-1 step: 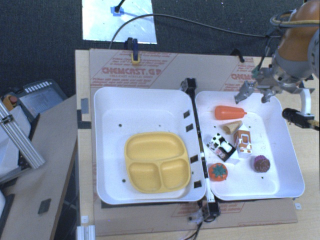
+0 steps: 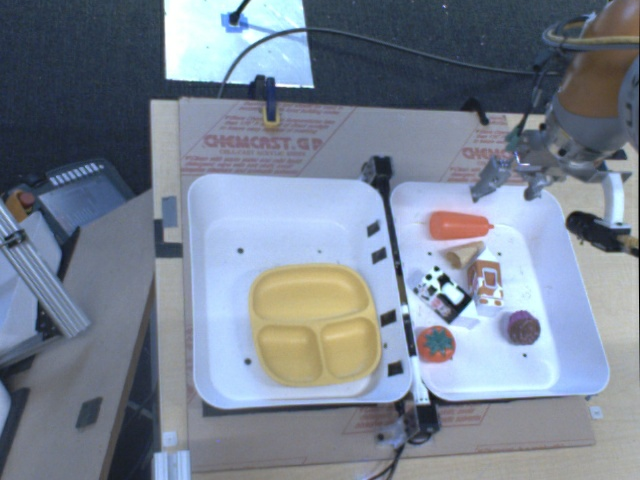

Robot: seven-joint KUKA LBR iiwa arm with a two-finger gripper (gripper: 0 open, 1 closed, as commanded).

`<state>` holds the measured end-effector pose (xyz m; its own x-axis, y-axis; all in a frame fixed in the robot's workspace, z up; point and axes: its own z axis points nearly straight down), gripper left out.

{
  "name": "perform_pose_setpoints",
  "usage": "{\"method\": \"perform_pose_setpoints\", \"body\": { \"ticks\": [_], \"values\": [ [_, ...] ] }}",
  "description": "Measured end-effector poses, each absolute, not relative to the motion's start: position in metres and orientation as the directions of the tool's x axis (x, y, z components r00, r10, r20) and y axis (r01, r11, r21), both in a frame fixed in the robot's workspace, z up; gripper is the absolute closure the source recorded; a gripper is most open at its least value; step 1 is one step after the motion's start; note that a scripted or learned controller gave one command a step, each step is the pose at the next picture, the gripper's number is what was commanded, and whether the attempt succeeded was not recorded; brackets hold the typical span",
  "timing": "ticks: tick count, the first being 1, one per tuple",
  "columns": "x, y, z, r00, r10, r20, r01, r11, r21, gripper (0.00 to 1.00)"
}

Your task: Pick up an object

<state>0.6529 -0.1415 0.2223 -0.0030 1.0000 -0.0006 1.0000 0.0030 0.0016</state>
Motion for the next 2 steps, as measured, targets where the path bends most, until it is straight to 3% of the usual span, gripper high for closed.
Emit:
{"method": "perform_pose_setpoints", "body": {
  "ticks": [2],
  "values": [
    [0.666,-0.141,0.128,-0.006,1.000,-0.001,1.000,0.006,0.001,0.00]
  ]
}}
